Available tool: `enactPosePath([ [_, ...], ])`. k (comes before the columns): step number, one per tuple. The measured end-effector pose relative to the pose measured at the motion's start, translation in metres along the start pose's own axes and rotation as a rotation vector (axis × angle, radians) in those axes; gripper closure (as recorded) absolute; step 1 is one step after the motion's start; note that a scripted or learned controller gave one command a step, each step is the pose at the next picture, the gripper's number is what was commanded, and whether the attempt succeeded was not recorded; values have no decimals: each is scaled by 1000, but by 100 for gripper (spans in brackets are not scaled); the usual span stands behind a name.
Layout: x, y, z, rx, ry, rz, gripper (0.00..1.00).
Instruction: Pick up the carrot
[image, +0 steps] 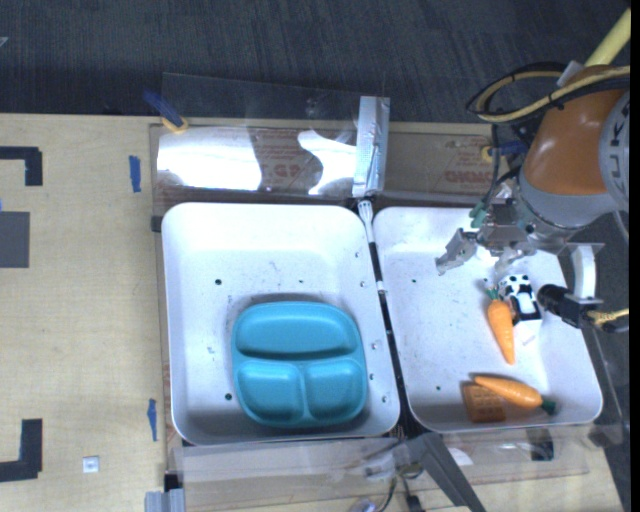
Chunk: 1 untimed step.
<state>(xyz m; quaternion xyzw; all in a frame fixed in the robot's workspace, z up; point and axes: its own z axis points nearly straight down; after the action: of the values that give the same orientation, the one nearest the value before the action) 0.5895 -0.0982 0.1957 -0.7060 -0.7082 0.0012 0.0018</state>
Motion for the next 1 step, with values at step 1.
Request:
enactPosePath([
  [1, -64, -20, 50, 3, -1, -43, 0],
])
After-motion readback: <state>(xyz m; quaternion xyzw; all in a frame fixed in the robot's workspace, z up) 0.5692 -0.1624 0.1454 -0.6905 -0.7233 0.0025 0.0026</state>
